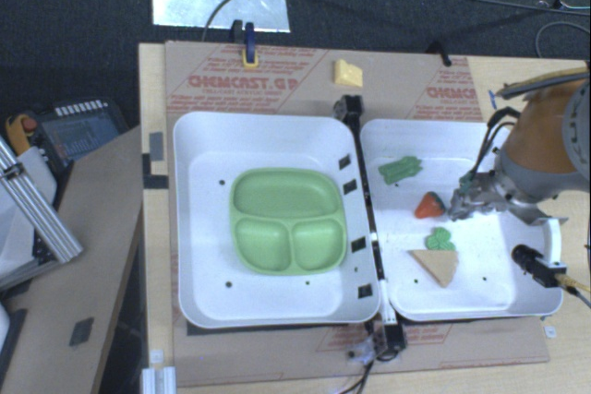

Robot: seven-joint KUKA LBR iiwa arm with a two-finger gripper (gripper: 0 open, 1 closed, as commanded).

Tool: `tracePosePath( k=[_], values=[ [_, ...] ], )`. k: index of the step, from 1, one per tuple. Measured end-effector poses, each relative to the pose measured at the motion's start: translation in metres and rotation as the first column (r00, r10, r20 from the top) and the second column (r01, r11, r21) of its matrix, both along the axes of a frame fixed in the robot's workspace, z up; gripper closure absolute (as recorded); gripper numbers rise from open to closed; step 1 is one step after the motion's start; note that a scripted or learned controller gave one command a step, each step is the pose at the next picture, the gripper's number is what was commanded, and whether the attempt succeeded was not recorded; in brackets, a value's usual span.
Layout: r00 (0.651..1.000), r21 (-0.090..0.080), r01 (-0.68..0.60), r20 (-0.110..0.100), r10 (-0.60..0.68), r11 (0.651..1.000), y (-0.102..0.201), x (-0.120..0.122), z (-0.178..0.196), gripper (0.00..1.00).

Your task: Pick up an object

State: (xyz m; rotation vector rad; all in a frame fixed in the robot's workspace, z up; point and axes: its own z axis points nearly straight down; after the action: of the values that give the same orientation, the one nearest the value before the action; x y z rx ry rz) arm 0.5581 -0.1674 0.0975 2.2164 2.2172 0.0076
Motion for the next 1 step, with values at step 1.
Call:
tracePosePath(
  k=[1],
  values=[
    [1.000, 0.000, -0.004, -0.003, 0.004, 1.000, 0.0013, 0.0085, 0.0603, 1.00]
  ],
)
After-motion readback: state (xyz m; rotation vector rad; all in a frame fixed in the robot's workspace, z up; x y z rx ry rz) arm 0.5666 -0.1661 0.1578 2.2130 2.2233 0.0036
